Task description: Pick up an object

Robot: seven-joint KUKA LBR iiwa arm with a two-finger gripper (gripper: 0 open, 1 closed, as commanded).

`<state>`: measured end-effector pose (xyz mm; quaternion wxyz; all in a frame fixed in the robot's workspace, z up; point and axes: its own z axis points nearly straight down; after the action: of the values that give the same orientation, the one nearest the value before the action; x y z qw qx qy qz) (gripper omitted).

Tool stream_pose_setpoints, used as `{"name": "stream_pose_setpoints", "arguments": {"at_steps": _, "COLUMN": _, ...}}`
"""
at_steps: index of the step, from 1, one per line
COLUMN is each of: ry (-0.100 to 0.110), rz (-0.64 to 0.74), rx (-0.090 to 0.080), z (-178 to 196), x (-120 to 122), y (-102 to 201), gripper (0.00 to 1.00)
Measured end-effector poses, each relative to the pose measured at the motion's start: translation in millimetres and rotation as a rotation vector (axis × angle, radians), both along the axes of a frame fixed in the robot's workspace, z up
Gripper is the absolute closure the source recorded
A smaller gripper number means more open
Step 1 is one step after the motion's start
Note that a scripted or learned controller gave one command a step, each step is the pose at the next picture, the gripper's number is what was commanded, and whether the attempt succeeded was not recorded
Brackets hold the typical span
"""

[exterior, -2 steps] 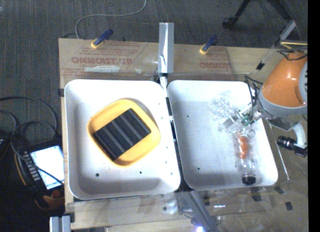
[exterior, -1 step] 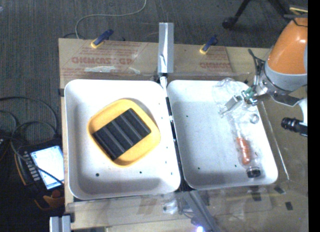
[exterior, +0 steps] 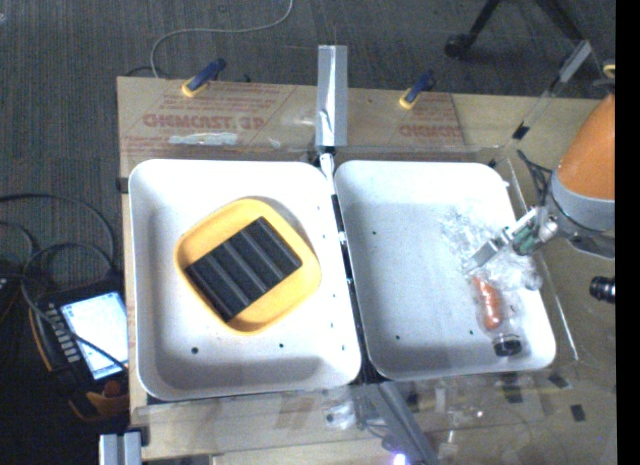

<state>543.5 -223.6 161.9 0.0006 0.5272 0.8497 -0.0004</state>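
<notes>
A yellow block with a black ribbed top [exterior: 248, 264] lies in the middle of the left bin [exterior: 160, 193]. In the right bin [exterior: 410, 283], near its right wall, lies a clear plastic bottle with orange contents [exterior: 489, 300] and a black cap toward the front. Crumpled clear plastic [exterior: 460, 230] sits just behind and left of it. My gripper [exterior: 505, 244] reaches in from the right and hangs low over the bottle's far end, beside the crumpled plastic. The view does not show anything held in it.
The arm's orange band [exterior: 590, 158] stands over the right bin's right rim. A metal post [exterior: 330, 93] rises behind the seam between the bins. Two blue-and-yellow clamps [exterior: 203, 76] hold the board at the back. A tablet [exterior: 90, 328] and cables lie left of the bench.
</notes>
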Motion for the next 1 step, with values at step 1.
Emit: {"name": "stream_pose_setpoints", "arguments": {"at_steps": 1, "ry": -0.015, "rz": 0.08, "rx": -0.002, "z": -49.3, "x": 6.1, "y": 0.9, "gripper": 0.0}}
